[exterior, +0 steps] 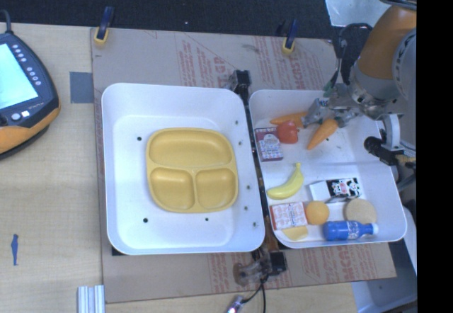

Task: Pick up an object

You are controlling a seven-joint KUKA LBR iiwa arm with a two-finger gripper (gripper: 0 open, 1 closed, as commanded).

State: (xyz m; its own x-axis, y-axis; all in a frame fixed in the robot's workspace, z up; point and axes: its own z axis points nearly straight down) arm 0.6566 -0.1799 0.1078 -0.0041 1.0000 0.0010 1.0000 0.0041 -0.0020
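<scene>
Gripper (327, 110) low in right bin (386, 184); grip state unreadable. Carrot (321, 133) just below-left, long axis slanting up toward it.

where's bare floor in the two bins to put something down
Left bin: a bare strip all around the yellow tray. Right bin: a patch between carrot, banana and milk carton. Its front edge is crowded, and the claw crowds the back.

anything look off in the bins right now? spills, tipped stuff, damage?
No spill or damage visible. The blue plastic bottle lies on its side in the right white bin, which is crowded with toy food. The yellow three-compartment tray sits slightly askew in the left white bin. The claw hovers by the orange toy carrot.
</scene>
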